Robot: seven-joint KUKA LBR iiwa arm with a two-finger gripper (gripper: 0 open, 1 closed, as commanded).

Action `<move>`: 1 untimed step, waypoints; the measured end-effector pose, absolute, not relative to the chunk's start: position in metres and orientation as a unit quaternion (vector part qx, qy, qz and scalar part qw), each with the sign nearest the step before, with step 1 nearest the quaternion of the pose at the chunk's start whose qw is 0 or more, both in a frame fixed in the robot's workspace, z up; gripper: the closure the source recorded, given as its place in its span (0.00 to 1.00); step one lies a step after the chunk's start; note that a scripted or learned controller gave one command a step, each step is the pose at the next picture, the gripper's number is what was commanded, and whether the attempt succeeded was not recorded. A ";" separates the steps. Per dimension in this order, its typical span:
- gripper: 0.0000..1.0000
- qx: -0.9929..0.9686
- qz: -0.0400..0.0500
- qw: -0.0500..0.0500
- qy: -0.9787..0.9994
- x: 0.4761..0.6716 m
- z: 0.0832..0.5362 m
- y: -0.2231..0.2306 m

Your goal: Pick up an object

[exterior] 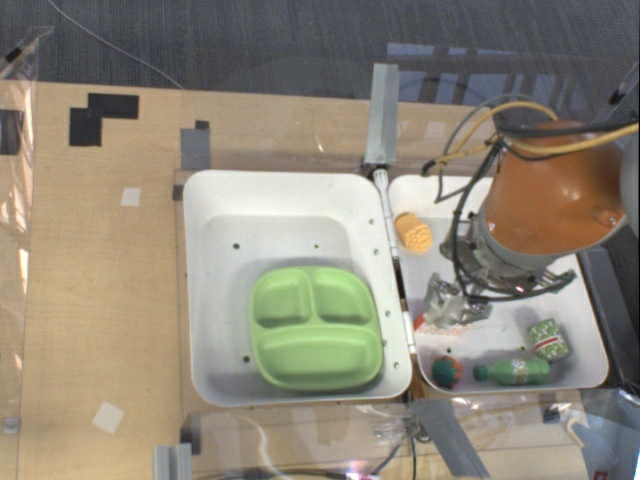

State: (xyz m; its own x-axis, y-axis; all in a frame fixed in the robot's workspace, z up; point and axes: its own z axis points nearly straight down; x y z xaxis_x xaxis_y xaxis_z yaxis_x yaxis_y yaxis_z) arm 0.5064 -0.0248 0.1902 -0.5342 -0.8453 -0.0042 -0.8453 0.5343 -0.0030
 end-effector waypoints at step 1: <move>1.00 -0.697 -0.001 0.002 0.717 0.488 0.185 -0.005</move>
